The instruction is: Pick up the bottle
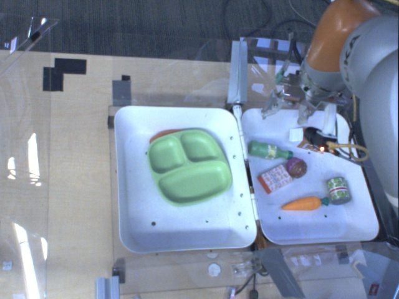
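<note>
While the arm (pixel 349 36) hangs over the far edge of the right bin (pixel 358 226), its pincer (pixel 293 108) sits above that bin's back wall with the two fingers spread apart, nothing between them. Well clear of it, the bottle (pixel 269 149) lies on its side near the bin's left wall, cap end pointing right.

Around the bottle: a red-and-white packet (pixel 275 178) just in front of it, a small dark purple round thing (pixel 297 167) touching the packet's right corner, a carrot (pixel 302 204) lying further to the front, and a green-labelled can (pixel 338 190) at the carrot's leafy end. A small white block (pixel 295 134) rests behind the bottle, close under the pincer. Nothing lies on top of the bottle.

Count, right bin: one bottle, one packet, one purple thing, one carrot, one can, one white block. Left bin (pixel 134 229): one green divided tray (pixel 187 166) with three compartments, and something orange-red (pixel 163 132) peeking out from under its far edge.

Bottle: green, glossy, slim body with a yellowish label band, narrowing to a darker neck.

Both bins sit side by side on the pale wooden surface (pixel 62 198).
</note>
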{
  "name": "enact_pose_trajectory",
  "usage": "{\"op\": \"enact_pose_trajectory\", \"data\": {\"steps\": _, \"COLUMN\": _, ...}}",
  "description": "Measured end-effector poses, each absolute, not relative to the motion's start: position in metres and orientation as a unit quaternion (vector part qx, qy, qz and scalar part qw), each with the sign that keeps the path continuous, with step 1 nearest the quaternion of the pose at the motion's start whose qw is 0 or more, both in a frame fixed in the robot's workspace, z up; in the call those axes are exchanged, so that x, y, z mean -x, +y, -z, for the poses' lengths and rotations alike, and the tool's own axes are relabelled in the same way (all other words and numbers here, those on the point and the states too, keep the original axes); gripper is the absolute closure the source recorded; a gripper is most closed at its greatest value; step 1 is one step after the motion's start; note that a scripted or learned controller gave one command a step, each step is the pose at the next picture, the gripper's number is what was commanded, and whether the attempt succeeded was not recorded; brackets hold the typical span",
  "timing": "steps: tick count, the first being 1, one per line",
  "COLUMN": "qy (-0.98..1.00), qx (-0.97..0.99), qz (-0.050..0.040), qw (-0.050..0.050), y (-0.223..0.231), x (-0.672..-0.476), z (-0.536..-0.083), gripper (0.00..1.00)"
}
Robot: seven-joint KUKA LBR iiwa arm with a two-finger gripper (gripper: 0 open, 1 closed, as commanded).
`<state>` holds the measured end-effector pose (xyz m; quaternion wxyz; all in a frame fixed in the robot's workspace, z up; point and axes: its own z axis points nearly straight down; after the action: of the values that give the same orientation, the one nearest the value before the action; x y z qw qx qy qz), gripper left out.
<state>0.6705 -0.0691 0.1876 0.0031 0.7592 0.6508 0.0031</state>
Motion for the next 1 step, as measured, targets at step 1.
{"op": "enact_pose_trajectory", "data": {"steps": 1, "qy": 0.577, "qx": -0.817, "qz": -0.0037, "qw": 0.003, "y": -0.0928, "x": -0.5974, "z": -0.0879, "gripper": 0.0}}
